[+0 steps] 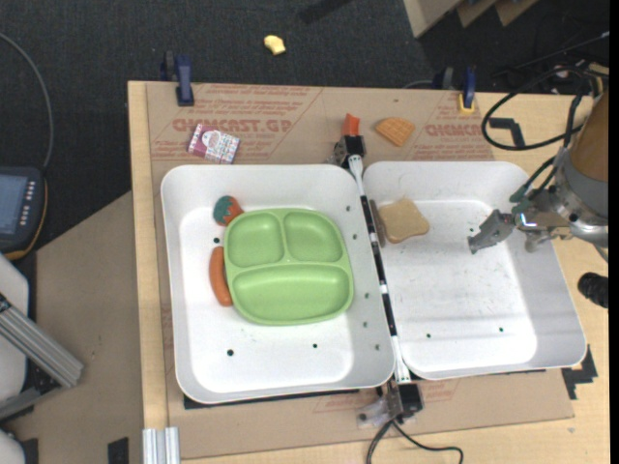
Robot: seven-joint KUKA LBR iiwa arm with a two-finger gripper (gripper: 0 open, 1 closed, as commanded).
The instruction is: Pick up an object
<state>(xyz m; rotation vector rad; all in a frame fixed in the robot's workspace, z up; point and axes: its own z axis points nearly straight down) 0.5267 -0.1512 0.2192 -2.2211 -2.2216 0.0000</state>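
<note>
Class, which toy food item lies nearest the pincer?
The bread slice, alone in the right bin beside the pincer; the others lie farther left.

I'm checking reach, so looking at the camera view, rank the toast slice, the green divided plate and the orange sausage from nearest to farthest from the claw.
Measured from the claw over the right bin:
1. Toast slice, at the right bin's left edge, nearest.
2. Green divided plate, in the middle of the left bin.
3. Orange sausage, by the plate's far left side, farthest.

High fixed view, slanted down, 2 bins [290, 375]
</note>
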